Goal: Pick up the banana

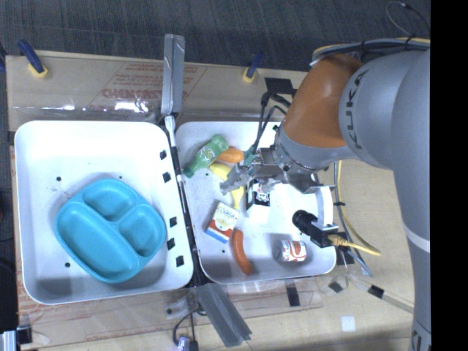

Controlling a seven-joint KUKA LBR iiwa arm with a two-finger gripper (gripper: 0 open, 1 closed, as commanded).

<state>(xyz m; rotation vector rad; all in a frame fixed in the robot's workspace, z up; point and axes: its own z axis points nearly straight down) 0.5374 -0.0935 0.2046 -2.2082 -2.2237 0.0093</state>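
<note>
A yellow banana point(225, 174) lies in the right bin point(311, 265), partly hidden under the gripper point(241, 183). Whether the gripper is apart or clamped cannot be told.

The wooden bench point(88, 79) bears two white bins point(29, 196) side by side

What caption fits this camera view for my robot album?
KUKA arm's gripper reaches down at the banana in the right bin.

Blue tray point(110, 229), hot dog point(241, 252), can point(292, 251)
</note>
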